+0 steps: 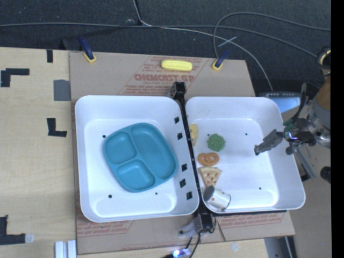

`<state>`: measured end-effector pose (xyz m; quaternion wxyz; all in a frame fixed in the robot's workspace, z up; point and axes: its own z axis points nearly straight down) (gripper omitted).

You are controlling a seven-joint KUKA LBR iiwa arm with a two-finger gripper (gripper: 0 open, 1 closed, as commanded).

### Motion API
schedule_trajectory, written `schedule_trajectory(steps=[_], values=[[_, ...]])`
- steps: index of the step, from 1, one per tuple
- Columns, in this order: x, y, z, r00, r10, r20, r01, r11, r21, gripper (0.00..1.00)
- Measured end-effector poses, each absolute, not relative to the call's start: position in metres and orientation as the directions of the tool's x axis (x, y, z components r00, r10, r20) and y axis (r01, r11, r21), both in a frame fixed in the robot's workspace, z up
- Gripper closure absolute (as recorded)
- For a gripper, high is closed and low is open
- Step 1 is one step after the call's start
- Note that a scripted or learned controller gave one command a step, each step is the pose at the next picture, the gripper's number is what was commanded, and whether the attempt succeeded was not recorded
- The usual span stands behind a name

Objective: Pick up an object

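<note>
Gripper point(269, 142) at the right edge of the right bin point(269, 195), dark fingers pointing left and slightly down over the bin's right side — nothing seen between them, nothing touched. Spread or pressed together: cannot tell from this angle. Arm point(321, 128) entering from the right, orange band at the frame's edge.

Well apart from the gripper, along the right bin's left side, a column of small things: a pale yellow piece point(193, 132) against the wall, a green broccoli floret point(216, 142) just to its right, a brown pretzel point(208, 158) below that, a waffle-patterned wedge point(209, 174) under the pretzel, and a small metal cup point(217, 198) lying on its side at the near left corner.

In the left bin point(91, 198), a blue divided plate point(140, 156) with three sections, set at a tilt near the middle.

Beyond the bins, on the cardboard sheet point(107, 74), a yellow corn cob point(177, 65) — between two yellow-and-blue clamps point(87, 51) at the sheet's far edge.
</note>
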<state>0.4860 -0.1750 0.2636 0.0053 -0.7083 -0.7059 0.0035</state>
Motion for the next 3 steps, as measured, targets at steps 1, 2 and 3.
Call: schedule_trajectory(steps=[1, 2, 3], values=[[0.488, -0.175, 0.269, -0.001, 1.0, 0.0, 1.0, 0.001, -0.001, 0.0], [0.488, -0.174, 0.205, 0.0, 1.0, 0.001, 1.0, 0.0, -0.006, 0.0], [0.486, -0.17, 0.142, 0.0, 1.0, 0.002, 1.0, 0.0, -0.007, 0.0]])
